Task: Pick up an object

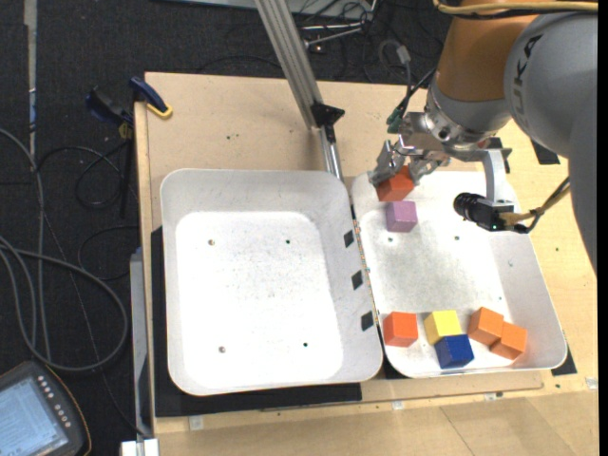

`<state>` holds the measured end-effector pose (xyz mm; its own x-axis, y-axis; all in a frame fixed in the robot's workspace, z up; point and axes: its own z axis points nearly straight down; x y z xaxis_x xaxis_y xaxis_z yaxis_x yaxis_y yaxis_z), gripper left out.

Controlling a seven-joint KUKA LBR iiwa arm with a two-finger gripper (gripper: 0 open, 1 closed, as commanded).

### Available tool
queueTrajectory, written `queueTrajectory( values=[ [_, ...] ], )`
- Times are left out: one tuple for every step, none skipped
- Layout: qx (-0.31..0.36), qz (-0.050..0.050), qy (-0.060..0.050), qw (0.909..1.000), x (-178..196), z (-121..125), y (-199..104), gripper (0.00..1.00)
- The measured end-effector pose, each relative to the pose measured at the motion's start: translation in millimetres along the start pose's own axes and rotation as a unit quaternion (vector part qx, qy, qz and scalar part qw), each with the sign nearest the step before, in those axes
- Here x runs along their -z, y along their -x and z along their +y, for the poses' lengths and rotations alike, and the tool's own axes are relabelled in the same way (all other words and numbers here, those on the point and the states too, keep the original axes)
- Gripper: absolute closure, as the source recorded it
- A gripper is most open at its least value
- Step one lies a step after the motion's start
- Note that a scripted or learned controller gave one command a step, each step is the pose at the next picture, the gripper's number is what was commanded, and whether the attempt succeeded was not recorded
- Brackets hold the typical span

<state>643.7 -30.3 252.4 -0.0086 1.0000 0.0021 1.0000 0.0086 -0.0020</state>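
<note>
My gripper (399, 166) hangs over the far left corner of the right bin (538, 283). It is shut on an orange-red block (396, 187), which shows just below the fingers and looks lifted off the bin floor. Directly beneath, a purple block (401, 216) rests on the floor. Along the near edge of the same bin lie an orange block (400, 328), a yellow block (442, 325), a blue block (454, 351) and two more orange blocks (499, 331) touching each other.
The left bin (176, 198) sits beside the right one, sharing a middle rim with black clips (358, 278). A slanted metal rail (290, 46) ends near the bins' far junction. A black fitting (480, 209) hangs off the wrist over the right bin.
</note>
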Motion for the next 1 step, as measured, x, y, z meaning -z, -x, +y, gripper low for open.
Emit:
queueTrajectory(
  values=[
    [0.000, 0.000, -0.001, 1.0000, -16.0, -1.8, -53.0, 1.00]
  ],
)
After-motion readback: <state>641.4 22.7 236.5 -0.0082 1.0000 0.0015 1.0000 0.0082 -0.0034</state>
